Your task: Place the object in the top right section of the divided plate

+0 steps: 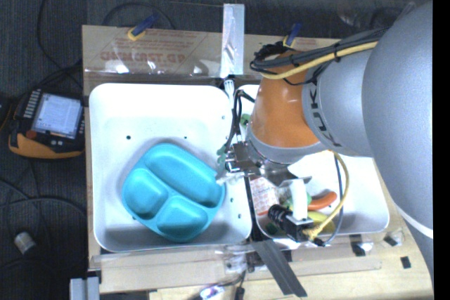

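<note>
the gripper (264, 179) hangs low over the right bin (369, 211), likely to pick; open or clamped, i cannot tell. an orange object (323, 199) lies just beside it; the blue divided plate (172, 190) waits beyond, in the other bin

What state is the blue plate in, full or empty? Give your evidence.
Empty: all three sections of the plate show bare blue, with nothing in them. It lies in a white bin.
</note>
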You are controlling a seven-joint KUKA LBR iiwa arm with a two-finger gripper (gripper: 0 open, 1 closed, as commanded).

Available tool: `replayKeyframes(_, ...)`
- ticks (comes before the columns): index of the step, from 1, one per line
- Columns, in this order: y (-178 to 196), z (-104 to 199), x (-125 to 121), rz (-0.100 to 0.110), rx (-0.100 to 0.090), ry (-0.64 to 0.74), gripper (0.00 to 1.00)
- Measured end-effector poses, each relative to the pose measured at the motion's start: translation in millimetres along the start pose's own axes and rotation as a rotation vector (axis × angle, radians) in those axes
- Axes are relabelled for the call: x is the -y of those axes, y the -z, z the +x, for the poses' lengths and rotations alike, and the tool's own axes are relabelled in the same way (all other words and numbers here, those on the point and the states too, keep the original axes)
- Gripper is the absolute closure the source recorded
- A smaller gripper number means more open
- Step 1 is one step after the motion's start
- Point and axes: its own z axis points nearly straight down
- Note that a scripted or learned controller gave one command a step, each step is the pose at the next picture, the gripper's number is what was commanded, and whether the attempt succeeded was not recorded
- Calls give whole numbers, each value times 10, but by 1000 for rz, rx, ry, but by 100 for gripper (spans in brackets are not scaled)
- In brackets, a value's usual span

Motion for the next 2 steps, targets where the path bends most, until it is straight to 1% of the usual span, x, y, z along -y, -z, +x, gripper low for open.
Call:
replayKeyframes(1,2,-467,-414,-1,3,-517,100)
replayKeyframes(2,12,-356,-1181,-3,5,-192,100)
